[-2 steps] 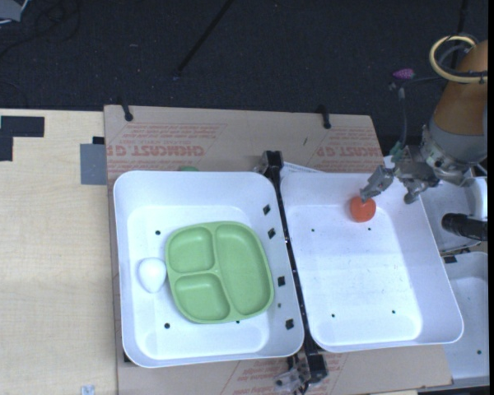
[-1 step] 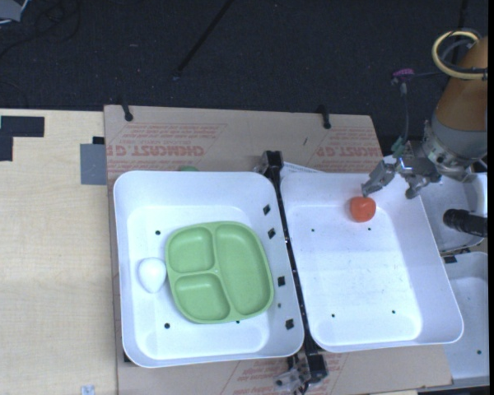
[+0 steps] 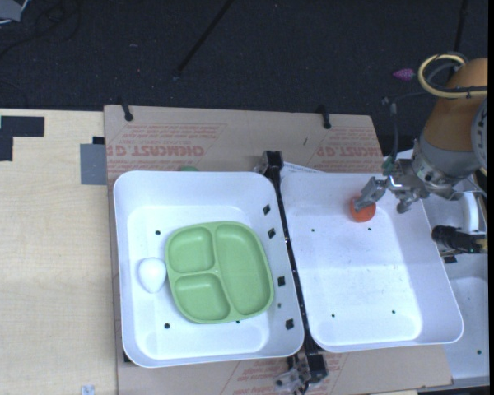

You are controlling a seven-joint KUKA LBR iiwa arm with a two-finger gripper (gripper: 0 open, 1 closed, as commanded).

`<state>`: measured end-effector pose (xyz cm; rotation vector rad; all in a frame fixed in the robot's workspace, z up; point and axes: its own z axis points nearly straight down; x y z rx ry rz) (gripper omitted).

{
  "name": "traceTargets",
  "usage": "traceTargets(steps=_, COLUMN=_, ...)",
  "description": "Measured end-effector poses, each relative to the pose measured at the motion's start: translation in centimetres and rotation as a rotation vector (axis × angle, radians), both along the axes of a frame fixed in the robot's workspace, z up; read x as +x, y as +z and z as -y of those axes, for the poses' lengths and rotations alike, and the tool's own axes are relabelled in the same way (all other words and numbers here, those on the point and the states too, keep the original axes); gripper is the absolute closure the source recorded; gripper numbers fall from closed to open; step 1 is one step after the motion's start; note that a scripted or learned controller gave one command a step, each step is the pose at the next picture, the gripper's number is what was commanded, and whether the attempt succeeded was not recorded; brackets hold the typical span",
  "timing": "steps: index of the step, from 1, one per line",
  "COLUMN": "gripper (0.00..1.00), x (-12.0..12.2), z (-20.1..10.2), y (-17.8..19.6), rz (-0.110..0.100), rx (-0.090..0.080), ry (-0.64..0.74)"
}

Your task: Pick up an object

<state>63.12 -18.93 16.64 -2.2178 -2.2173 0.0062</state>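
Observation:
A small orange-red object (image 3: pixel 362 212) lies in the right bin (image 3: pixel 370 303), near its far edge. My gripper (image 3: pixel 387 201) hangs at that bin's far right corner, just right of the object. Its two fingers are spread apart, so it is open. The left fingertip (image 3: pixel 369 194) sits right above the object's upper edge, and the object is beside the fingers rather than between them. In the left bin (image 3: pixel 140 196) a green three-part plate (image 3: pixel 219 271) lies flat, with a small white egg-shaped object (image 3: pixel 152 274) touching its left side.
A raised black divider (image 3: pixel 281 253) separates the two bins. The arm's grey body with its orange band (image 3: pixel 457 113) stands over the right bin's far right corner. Brown cardboard (image 3: pixel 230 142) lies under the bins, and the wooden bench (image 3: pixel 41 262) extends to the left.

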Motion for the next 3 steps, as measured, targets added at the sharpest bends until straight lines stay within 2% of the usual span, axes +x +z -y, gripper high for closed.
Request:
traceTargets(steps=1, gripper=0.00, x=0.3, z=0.7, y=-5.9, rz=-0.001, rx=0.000, ry=0.000)
traceTargets(steps=2, gripper=0.00, x=0.3, z=0.5, y=-8.0, rz=0.002, rx=0.000, ry=0.002)
traceTargets(steps=3, gripper=1.00, x=0.4, z=0.5, y=-6.8, rz=0.004, rx=-0.001, ry=0.003)
